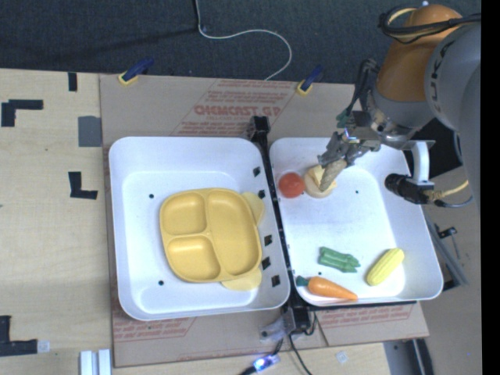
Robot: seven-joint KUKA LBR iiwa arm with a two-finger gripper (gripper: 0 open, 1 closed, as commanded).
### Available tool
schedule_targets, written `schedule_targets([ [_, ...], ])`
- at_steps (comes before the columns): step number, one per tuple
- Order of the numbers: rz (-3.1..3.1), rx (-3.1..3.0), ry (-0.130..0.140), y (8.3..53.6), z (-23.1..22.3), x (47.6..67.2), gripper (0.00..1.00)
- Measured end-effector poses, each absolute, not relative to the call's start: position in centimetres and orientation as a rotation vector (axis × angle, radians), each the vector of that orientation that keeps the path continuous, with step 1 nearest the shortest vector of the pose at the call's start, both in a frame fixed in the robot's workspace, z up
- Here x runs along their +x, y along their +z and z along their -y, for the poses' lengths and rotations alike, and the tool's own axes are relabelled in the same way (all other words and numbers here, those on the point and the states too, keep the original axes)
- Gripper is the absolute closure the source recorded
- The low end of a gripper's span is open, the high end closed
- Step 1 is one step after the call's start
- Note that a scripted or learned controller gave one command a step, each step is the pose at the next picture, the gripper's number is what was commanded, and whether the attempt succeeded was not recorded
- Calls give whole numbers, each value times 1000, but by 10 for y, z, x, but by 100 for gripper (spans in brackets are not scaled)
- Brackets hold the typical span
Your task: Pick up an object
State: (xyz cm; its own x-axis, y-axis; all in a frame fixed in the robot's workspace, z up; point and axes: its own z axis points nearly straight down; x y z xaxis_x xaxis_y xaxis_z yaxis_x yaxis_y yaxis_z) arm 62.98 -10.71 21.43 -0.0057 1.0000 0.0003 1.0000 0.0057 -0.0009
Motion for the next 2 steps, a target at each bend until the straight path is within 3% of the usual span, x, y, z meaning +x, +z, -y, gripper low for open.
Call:
schedule_targets([
  [1, 2228, -2213, 0, 215, 55, 642, 100],
  [2, 2223, -2218, 0, 222, 55, 647, 100],
])
